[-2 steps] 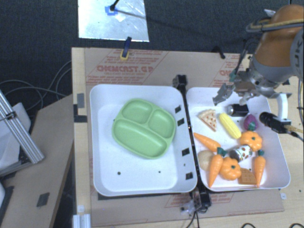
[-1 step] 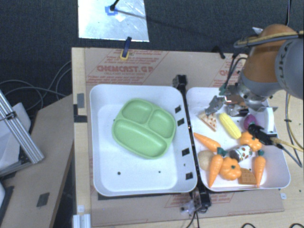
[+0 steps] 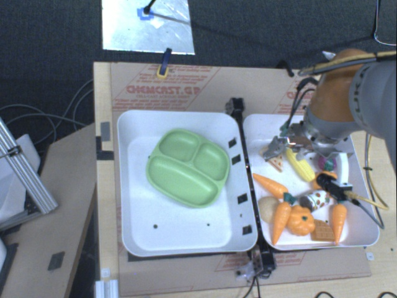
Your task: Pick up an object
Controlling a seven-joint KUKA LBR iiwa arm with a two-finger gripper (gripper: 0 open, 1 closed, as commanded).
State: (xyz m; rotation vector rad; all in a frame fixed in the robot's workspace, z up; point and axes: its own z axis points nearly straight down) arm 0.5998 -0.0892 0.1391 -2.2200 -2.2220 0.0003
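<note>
The arm comes in from the right, and its gripper (image 3: 277,146) hangs low over the upper left part of the right bin (image 3: 260,124). Whether the claw is parted or clenched I cannot tell. Just beside it lie a small pizza wedge (image 3: 277,164) and a yellow corn cob (image 3: 299,164); lower in the same bin sit three toy carrots — one (image 3: 269,183) lying slantwise — and an orange pumpkin (image 3: 300,222) (all apart from the claw). The left bin (image 3: 133,126) bears a green divided plate (image 3: 187,166).
</note>
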